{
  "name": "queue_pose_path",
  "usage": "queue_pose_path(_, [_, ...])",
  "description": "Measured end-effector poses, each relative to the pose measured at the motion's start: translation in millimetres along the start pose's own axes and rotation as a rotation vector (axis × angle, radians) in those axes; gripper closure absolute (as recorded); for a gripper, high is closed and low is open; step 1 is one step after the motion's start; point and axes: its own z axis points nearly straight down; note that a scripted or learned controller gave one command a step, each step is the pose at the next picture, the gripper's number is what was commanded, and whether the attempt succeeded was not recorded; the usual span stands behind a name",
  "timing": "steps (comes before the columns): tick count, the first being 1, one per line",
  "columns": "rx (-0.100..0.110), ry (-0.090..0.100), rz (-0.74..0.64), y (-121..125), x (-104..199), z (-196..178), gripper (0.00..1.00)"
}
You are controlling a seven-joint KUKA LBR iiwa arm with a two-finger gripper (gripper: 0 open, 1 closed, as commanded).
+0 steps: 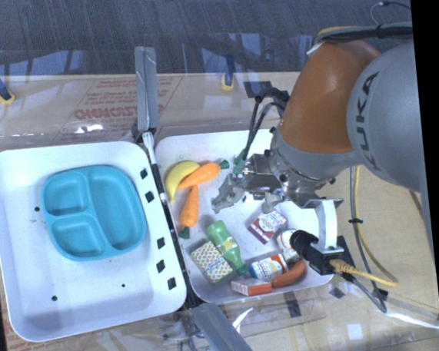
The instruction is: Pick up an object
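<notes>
I read this as the approach step — gripper (pixel 240 188) hangs over the right bin (pixel 201 143), nothing between its fingers that I can see; spread or pressed together, I cannot tell from this slant. Candidates lie in that bin: banana (pixel 175 177) and two carrots (pixel 196 175) at its left wall, green bottle (pixel 223 242) near its middle. Next move calls for choosing one and descending squarely. The wrist hides the bin's right side — the small packets (pixel 269 224) there are hard to identify.
</notes>
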Motion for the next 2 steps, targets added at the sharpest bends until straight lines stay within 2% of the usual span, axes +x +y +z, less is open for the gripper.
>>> queue_pose_path(1, [0.005, 0.001, -0.259, 53.7, -47.4, 166.0, 0.00])
queue_pose_path(2, [-0.006, 0.003, -0.301, 11.9, -64.4, 203.2, 0.00])
